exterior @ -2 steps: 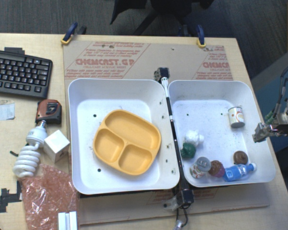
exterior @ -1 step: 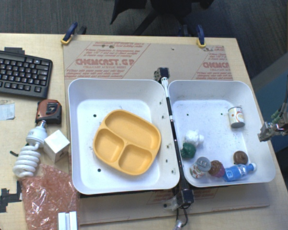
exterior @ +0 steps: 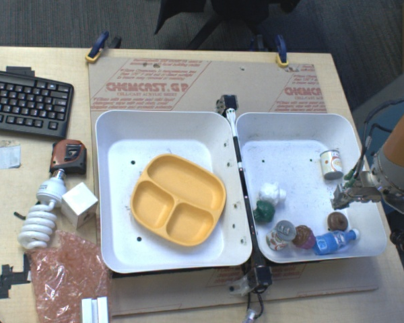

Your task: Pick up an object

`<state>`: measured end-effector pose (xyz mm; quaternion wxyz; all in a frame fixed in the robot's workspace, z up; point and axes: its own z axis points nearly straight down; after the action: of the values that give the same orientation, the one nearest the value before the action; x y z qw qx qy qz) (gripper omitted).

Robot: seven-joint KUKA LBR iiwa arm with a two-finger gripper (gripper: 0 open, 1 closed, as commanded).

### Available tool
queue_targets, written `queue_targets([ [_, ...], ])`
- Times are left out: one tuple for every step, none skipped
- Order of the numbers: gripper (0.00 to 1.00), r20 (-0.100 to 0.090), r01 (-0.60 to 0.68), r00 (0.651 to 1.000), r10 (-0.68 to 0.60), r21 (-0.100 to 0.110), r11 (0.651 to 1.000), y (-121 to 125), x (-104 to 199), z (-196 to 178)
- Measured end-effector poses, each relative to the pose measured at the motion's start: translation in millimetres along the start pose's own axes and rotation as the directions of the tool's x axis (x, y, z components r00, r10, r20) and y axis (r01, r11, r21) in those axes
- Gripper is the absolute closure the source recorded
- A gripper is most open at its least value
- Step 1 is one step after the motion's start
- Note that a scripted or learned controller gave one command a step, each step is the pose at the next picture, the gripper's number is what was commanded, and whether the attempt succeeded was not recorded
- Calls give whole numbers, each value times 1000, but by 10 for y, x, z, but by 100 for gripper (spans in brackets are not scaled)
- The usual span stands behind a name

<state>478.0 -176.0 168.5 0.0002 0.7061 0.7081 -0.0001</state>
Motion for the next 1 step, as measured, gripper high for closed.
queue_targets([
  [100,0,-1,1000,1,0,1000,1,351,76],
])
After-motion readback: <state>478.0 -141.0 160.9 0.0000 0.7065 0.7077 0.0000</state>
